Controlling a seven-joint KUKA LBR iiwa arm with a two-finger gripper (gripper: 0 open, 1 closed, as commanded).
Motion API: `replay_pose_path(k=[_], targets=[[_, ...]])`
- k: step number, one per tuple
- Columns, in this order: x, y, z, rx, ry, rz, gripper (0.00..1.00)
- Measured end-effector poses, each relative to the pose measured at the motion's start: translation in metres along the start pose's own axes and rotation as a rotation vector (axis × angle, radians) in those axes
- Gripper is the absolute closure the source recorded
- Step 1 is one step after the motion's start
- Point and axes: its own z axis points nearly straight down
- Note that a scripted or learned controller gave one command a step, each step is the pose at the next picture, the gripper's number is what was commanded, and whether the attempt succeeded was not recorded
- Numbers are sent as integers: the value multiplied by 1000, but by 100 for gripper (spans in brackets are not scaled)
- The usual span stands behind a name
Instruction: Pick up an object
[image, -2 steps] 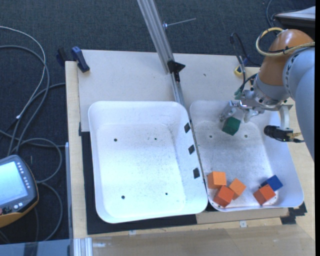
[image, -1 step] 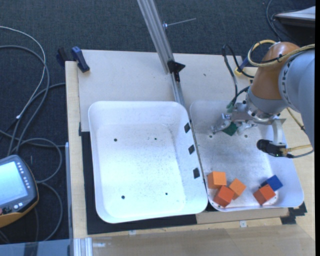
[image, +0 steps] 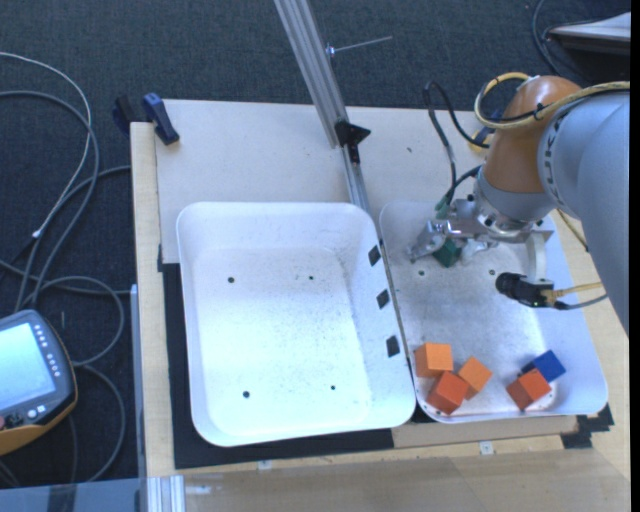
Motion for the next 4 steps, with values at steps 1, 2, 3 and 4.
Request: replay_pose_path(k=[1,2,3,4], targets=[[-26,7,-209,-16,-4,1,0],[-8,-6,-88,6,2,2,0],[-9,8,-27,-10,-2,2,0],[28,26,6,-6,-1,-2,0]])
